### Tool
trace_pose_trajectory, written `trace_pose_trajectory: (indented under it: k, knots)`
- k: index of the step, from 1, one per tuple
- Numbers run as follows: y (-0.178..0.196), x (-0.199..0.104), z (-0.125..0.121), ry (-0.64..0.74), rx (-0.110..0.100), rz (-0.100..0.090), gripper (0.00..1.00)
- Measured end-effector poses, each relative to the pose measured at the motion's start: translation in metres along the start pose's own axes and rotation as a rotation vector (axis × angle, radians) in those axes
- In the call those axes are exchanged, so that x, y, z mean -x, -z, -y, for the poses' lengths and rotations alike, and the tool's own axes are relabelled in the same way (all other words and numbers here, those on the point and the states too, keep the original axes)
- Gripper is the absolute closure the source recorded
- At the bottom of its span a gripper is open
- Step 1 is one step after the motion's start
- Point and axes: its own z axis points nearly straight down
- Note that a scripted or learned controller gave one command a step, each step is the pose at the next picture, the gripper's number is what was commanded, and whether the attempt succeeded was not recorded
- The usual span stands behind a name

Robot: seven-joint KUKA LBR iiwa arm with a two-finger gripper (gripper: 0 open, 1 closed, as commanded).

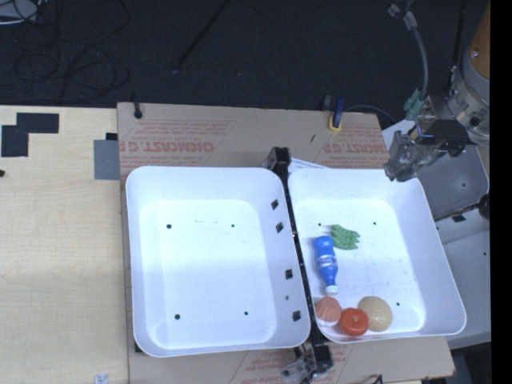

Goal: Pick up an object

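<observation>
dark floor with loose cables across the top of my view, and below it the pale wooden bench (56,238) with a brown cardboard sheet (232,138) laid over it, printed lettering showing upside down. on the cardboard sit the two shallow white bins side by side, their inner rims touching along a black clipped seam (286,238).

the left white bin (136,214) shows me just its bare floor with a few small dark dots. the right white bin (424,214) has everything i care about. near its middle lies a small green leafy toy (345,236), and just beside it, toward the seam, a blue plastic bottle with a white cap (325,264) lies on its side, cap pointing to the near edge. down in the near corner three round pieces are huddled together: a pale pink ball (327,310), a red tomato-like ball (353,321) touching it, and a tan, speckled round object (375,313) touching the red one on the other side.

the grey two-finger gripper (400,166) hangs over the far right corner of the right bin, just at the rim, well apart from all the objects. it's dark against the wrist hardware and i cannot tell how wide it's set; nothing shows between its tips. cables loop above the wrist, and a yellow and blue clamp (335,114) stands at the cardboard's far edge. the bin's far right rim is the nearest thing to the gripper.
</observation>
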Motion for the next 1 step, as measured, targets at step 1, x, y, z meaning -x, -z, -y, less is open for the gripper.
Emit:
trace_pose_trajectory:
  k: [1]
  knots:
    - [-0.0065,-0.0395,0.0280,0.005,-0.008,-0.001,1.00]
